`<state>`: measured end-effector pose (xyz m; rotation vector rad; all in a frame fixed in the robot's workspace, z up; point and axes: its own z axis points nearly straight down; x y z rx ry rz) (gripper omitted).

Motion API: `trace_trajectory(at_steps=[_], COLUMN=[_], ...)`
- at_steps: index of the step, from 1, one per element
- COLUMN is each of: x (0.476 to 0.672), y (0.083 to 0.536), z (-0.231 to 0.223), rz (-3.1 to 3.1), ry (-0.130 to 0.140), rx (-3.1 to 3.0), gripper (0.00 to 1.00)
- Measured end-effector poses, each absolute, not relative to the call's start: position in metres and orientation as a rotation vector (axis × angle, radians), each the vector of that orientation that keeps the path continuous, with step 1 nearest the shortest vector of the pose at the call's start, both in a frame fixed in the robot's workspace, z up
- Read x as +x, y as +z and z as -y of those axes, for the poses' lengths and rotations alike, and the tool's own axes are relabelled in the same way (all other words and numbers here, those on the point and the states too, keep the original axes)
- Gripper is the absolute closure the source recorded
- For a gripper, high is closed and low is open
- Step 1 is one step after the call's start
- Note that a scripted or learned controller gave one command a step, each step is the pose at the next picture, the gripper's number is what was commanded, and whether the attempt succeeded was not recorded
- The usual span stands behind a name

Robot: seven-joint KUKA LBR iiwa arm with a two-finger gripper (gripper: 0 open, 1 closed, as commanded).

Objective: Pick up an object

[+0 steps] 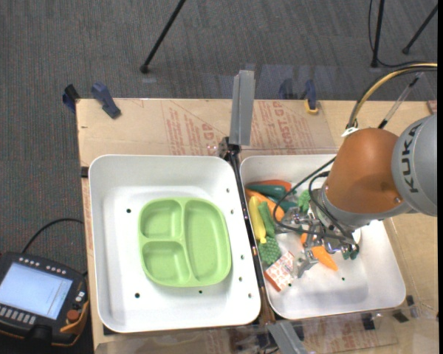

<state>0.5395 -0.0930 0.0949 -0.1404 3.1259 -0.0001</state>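
Hand [312, 257] low over toys [264, 223] — grip unclear.

"KUKA" lettering, partly cut off, on grey arm [427, 169] at right. Red printed text on cardboard sheet [199, 127] behind bins, upside down, not legible. Small packet [279, 270] in right bin: print unreadable.

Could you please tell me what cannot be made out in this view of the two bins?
- Camera view: the metal end effector is small and tangled in cables; its grip cannot be judged.
- The arm's orange band covers part of the right white bin.
- The small red-and-white packet has print too small to read.
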Motion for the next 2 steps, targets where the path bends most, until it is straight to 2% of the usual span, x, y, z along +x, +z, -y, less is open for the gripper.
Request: trace_trajectory(at_steps=[1, 2], x=[0.5409, 0.5405], y=[0.1054, 0.1047], z=[0.0915, 0.0910], rz=[-3.121, -3.123], ry=[-0.002, -0.001], rx=[-0.153, -0.154], gripper=[1.00, 0.00])
